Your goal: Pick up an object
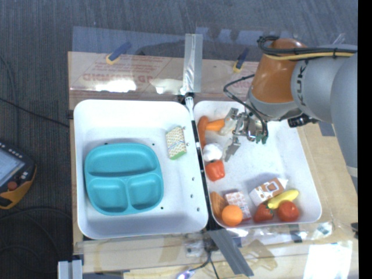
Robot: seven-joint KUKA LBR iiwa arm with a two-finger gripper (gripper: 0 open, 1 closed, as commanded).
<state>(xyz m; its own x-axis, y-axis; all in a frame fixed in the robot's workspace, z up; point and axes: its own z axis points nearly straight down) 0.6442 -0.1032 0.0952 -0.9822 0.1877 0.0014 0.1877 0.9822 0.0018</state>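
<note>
Overhead view of the surface (81, 74) with two shallow white bins side by side. The left bin (104, 112) contains a teal divided tray (123, 177) with three compartments and, near its right wall, a small patterned sponge-like block (175, 142), lying apart from the tray.

The right bin (302, 161) holds the loose objects. At its upper left lie an orange carrot-shaped piece (210, 125), a small white object (212, 152) just below it, and a red pepper-like piece (215, 170) below that, all close to the dividing wall. Along the near edge are an orange fruit (232, 215), a small printed packet (238, 199), a white carton (268, 189), a yellow banana (283, 198) and two red tomato-like items (288, 211), clustered and in part touching.

The arm (325, 92), grey with an orange band, enters from the right. The tool (237, 133) hangs over the upper left part of the right bin, just beside the carrot-shaped piece and the white object. Its fingers appear slightly parted, though the metal parts blur together, and nothing is seen between them; whether a fingertip touches either object cannot be told.
</note>
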